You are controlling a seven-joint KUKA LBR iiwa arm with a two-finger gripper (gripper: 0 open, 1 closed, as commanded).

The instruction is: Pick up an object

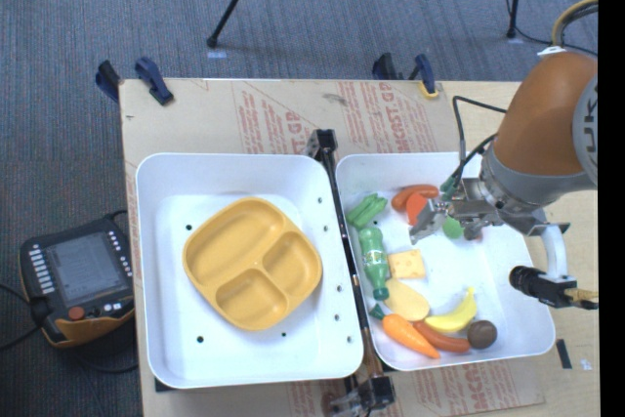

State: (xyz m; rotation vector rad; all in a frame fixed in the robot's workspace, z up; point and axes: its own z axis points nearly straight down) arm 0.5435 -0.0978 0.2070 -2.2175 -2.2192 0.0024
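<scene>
The right bin [532, 332] holds several toy foods. Among them are a green pepper [366, 208], a red-orange piece [415, 199], a green bottle [372, 259], a cheese cube [406, 264], a pale yellow lump [408, 301], a banana [454, 314], a carrot [408, 334] and a brown ball [481, 334]. My gripper [444, 218] hangs low over the upper middle of this bin, just right of the red-orange piece. A small green object [452, 229] sits right at the gripper's tip. Whether it is gripped or merely lies beneath is unclear.
The left bin [156, 210] carries a yellow divided plate [252, 262]. A black divider bar [337, 210] runs between the bins. A teach pendant [78, 276] lies off the bench to the left. Blue clamps [151, 78] grip the far edge of the bench.
</scene>
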